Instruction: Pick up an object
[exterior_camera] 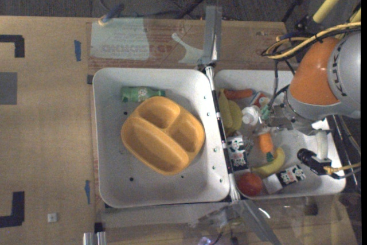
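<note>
Seen from above at a slant, the arm (pixel 330 74) reaches over the right bin (pixel 338 183), its orange band bulking above the wrist. The gripper (pixel 274 119) hangs low among the clutter near the bin's middle; whether it is released or clenched cannot be told from here. Just below it lies a small carrot (pixel 265 144), orange, with a spot of green at its lower end, touching a yellow banana (pixel 269 167) that curves beneath it. Further below sits a red tomato (pixel 249 183). Left of the gripper is a white bottle (pixel 250 116), and beyond that a second banana (pixel 231 115) against the bin's wall. Well to the left, in the left bin (pixel 109 140), rests a yellow divided plate (pixel 163 134) with a green packet (pixel 141 93) above it.
</note>
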Controlling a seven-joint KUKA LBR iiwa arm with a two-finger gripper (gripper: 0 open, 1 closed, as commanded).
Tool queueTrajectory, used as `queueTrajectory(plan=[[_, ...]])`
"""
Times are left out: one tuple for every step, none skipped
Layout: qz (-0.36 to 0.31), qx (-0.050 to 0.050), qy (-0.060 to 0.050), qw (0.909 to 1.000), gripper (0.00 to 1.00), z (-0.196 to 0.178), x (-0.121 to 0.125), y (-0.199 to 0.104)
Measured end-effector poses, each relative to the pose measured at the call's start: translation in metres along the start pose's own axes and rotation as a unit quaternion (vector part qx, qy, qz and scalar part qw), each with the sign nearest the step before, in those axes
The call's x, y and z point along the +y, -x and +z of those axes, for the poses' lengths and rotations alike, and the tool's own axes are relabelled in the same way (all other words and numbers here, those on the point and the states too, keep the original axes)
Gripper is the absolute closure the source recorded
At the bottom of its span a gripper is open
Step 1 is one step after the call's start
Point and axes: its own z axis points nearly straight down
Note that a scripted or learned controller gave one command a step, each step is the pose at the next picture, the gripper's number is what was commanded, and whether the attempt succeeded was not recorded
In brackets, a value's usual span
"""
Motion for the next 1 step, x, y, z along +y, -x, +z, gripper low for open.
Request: queueTrajectory(plan=[[-0.171, 0.002, -0.003, 0.9853, 1.00, -0.0877, 0.0402, -0.0469]])
